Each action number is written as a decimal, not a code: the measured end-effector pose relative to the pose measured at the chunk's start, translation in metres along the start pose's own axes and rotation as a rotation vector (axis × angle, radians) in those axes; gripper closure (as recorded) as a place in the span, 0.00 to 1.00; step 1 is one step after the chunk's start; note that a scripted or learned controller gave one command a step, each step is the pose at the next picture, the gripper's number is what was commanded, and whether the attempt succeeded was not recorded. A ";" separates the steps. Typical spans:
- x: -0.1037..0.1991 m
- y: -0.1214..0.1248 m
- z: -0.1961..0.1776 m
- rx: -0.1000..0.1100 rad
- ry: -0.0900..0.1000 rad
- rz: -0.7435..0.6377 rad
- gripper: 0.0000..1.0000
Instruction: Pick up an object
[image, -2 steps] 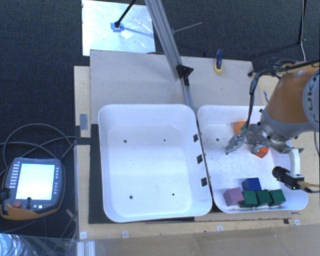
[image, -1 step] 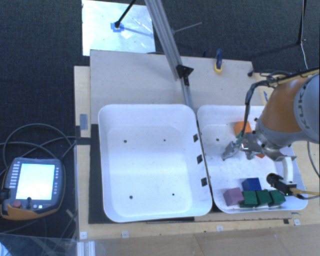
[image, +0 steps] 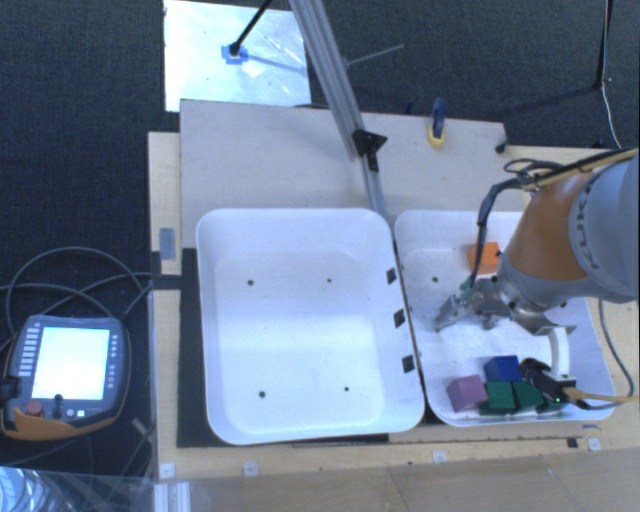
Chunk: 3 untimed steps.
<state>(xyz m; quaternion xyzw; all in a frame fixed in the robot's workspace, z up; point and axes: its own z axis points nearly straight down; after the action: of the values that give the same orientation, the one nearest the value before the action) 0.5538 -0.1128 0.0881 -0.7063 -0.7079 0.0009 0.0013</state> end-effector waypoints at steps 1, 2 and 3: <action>0.000 0.002 -0.013 -0.006 0.000 -0.002 1.00; 0.009 0.005 -0.061 -0.010 -0.001 -0.003 1.00; 0.016 0.001 -0.117 -0.012 -0.001 -0.003 1.00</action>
<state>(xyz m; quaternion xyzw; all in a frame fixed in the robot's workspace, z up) 0.5549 -0.0968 0.2056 -0.7051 -0.7091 -0.0027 -0.0032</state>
